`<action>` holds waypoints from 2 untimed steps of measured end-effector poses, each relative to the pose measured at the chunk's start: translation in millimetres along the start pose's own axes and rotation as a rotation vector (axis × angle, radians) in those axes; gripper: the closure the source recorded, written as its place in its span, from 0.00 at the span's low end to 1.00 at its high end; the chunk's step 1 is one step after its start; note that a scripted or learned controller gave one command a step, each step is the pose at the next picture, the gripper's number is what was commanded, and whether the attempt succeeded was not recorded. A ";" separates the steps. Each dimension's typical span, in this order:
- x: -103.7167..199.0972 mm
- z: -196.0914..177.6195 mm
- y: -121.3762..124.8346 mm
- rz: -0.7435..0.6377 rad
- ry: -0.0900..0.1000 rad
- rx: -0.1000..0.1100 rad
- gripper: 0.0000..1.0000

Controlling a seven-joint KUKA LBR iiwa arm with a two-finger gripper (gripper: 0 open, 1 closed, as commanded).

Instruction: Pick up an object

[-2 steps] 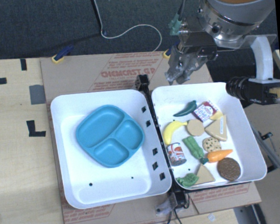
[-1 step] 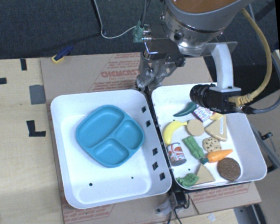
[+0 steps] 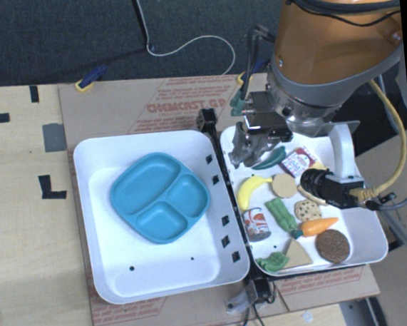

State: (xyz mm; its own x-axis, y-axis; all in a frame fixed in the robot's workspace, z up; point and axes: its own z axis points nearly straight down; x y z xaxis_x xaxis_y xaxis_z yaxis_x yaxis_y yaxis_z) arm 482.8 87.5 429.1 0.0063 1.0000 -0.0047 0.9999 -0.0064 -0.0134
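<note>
Beside the blue divided plate [image 3: 160,196], in the neighbouring white bin [image 3: 372,239], a yellow toy banana [image 3: 252,188] lies among small play foods: we judge it light, stiff and smooth, best pinched across its curved middle. Just above it hangs the claw [image 3: 249,149]; whether that is open or closed we cannot tell. A dark green piece [image 3: 268,159] sits touching or just under it.

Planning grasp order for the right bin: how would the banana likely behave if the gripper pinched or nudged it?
The banana looks like smooth moulded plastic, so probably stiff, light, and somewhat slippery. Its curved shape suggests it may pivot or rock rather than slide straight when nudged. It lies close to the can and the round cracker, so a push would likely disturb those.
</note>
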 end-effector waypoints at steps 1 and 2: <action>-29.3 -29.6 0.7 -0.004 0.004 -0.015 1.00; 4.8 -73.7 0.0 -0.011 0.005 -0.017 1.00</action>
State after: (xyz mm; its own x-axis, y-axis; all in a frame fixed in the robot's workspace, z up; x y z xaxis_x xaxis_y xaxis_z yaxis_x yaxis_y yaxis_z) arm 483.8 92.7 502.8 -0.0043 1.0000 0.0008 1.0000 0.0043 0.0036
